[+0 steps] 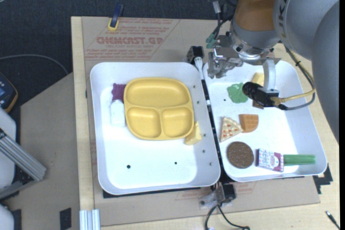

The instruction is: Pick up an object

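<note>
Grey arm (302, 13) hides right bin's (312, 132) far corner.

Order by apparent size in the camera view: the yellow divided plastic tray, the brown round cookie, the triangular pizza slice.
1. Yellow divided plastic tray, clearly largest.
2. Brown round cookie and triangular pizza slice look alike; no ranking.

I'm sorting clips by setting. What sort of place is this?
Probably a robotics lab bench, not a kitchen: a grey arm reaches over two white bins holding what look like toy foods, such as a pizza slice and a yellow divided tray, with loose cables around.
</note>
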`<state>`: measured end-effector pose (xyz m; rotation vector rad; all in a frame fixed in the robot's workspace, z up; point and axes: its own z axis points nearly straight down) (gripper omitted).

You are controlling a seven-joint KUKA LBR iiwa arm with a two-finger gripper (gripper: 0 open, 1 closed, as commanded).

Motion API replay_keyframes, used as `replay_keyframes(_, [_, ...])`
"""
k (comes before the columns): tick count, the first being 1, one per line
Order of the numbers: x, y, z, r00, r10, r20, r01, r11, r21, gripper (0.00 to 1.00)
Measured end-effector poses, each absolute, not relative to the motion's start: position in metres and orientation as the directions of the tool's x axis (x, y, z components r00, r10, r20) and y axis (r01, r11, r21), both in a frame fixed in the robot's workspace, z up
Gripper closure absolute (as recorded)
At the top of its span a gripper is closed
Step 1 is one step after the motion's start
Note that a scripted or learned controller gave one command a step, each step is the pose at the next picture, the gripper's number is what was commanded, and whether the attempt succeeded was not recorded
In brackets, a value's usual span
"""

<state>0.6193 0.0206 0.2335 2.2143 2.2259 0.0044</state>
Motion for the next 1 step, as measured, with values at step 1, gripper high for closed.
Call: replay_keyframes(1, [0.6314,0.0738,0.2378,-0.007,1.000,0.002,1.000,0.007,0.004,1.00])
